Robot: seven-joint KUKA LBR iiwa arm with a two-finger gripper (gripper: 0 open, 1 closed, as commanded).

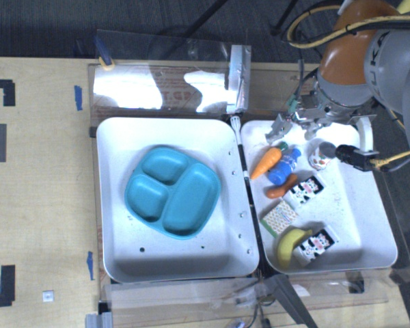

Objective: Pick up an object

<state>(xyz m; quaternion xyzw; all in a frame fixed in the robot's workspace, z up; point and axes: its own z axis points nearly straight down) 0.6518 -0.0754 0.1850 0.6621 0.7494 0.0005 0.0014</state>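
Observation:
The right bin (369,231) holds several small objects: an orange carrot (266,162), a blue bottle (285,169), a black-and-white patterned block (306,189), a speckled flat pad (280,217), a yellow banana (290,244) and a second black-and-white block (318,243). My gripper (295,127) hangs over the far left corner of this bin, just beyond the carrot and bottle. It is open, its fingers spread with nothing between them.
A blue divided plate (172,190) lies in the left bin (116,238). A small white cup-like piece (320,158) sits near the gripper. A shiny metal bracket (238,77) stands behind the bins. Cables (314,19) hang off the arm at the top right.

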